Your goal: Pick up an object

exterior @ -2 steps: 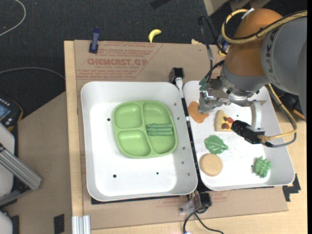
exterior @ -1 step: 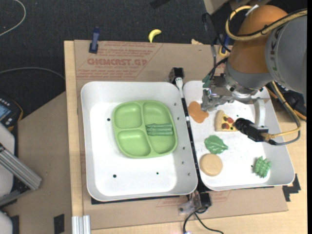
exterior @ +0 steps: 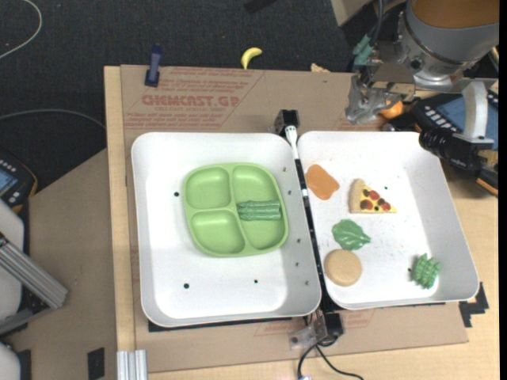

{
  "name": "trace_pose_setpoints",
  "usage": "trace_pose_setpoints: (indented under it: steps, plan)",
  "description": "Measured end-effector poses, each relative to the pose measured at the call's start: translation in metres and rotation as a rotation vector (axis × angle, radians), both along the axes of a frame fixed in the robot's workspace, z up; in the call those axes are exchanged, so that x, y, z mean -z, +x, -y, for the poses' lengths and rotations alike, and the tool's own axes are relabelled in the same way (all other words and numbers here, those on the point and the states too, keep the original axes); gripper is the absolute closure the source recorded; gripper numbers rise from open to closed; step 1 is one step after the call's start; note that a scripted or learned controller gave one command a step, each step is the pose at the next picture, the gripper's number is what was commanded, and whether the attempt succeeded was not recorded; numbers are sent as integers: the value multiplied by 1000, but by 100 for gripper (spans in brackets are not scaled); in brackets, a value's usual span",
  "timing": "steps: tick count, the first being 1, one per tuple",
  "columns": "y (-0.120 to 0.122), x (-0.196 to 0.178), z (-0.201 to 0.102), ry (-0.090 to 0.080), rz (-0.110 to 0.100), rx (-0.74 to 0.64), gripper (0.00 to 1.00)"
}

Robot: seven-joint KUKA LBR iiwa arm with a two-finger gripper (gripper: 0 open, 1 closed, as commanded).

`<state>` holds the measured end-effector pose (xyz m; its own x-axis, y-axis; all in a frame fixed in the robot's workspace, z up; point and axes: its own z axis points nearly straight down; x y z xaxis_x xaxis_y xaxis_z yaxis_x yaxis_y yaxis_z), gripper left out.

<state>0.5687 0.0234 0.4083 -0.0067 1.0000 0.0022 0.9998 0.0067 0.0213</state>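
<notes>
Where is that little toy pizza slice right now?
The pizza slice lies in the right bin, toward its upper middle, just right of the orange piece and above the green leaf.

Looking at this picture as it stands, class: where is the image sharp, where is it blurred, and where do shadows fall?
Camera view: even, soft lighting; the green plate and pizza slice are sharp; the arm at top right is blurred, and the gripper is indistinct; faint shadows lie under the cookie and along the bins' inner walls.

Robotics lab: bins (exterior: 158, 212) on cardboard-covered bench (exterior: 198, 93).
</notes>
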Motion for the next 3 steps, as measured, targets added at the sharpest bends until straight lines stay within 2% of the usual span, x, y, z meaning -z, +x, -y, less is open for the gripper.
trace_pose_setpoints:
  steps: [1, 2, 3]
  plan:
    - [16, 103, -15, -2, -32, 4, 100]
    - [23, 198, -53, -2, -30, 3, 100]
    - [25, 182, -52, -2, -20, 5, 100]
